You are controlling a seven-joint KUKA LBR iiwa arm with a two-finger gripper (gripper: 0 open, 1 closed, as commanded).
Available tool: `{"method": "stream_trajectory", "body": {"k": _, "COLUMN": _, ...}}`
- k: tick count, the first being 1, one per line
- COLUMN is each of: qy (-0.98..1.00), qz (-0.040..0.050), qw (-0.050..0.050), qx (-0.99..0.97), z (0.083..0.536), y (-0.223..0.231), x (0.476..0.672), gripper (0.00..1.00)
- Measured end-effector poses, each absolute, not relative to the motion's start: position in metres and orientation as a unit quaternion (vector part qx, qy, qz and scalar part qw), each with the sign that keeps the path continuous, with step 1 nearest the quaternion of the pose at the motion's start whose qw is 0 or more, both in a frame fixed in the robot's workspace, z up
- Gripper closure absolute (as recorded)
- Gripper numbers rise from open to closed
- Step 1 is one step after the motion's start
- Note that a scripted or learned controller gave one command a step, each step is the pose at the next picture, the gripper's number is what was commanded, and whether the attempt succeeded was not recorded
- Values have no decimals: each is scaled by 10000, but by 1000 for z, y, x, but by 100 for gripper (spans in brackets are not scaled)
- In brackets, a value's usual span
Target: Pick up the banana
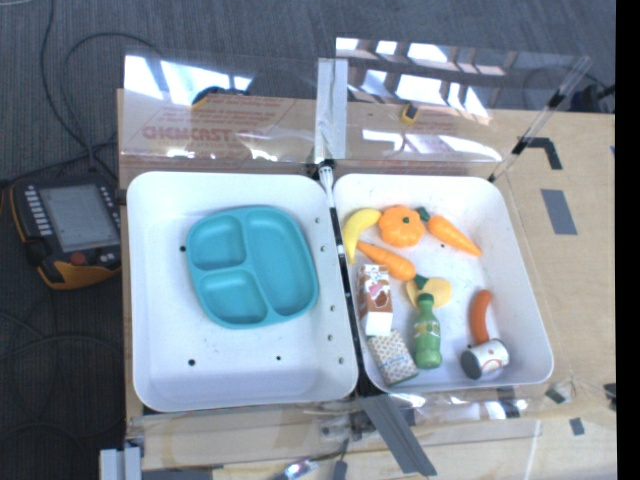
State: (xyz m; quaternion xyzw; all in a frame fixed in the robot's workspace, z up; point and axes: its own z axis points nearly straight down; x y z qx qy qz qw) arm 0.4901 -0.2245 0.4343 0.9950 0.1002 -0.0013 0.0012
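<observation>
**Operator:** Yellow item first. Where is the banana (358,231)?

**Inspector:** It lies in the right bin (520,268), at the upper left corner of that bin, just beside the divider between the two bins. It curves from a tip near the pumpkin down toward the bin wall. An orange toy pumpkin (402,225) sits just beside it on the right, with a green stem.

**Operator:** List the other contents of the right bin.

**Inspector:** One carrot (452,234) lies right of the pumpkin, tilted down to the right. A second carrot (386,259) lies below the banana, near its lower end. Below that carrot is a small carton (376,300) with a brown and white face, then a patterned packet (391,357) near the front wall. A green bottle (427,333) lies beside the carton, cap toward a small yellow piece (428,290). A red sausage (481,314) lies near the right wall, and a white can (485,359) lies on its side just below it.

**Operator:** Left bin?

**Inspector:** The left bin (160,338) holds a teal divided plate (251,265) with three compartments.

**Operator:** Gripper condition?

**Inspector:** Cannot tell; no finger setting can be read. Nothing is touching the banana from above.

**Operator:** Surroundings?

**Inspector:** A teach pendant (66,230) with an orange edge rests on the floor left of the bench.
</observation>
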Motion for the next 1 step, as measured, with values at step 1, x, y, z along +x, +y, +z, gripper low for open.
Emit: {"method": "stream_trajectory", "body": {"k": 1, "qy": 1005, "qz": -35, "qw": 21, "qx": 9949, "z": 443, "y": -225, "x": 491, "gripper": 100}}
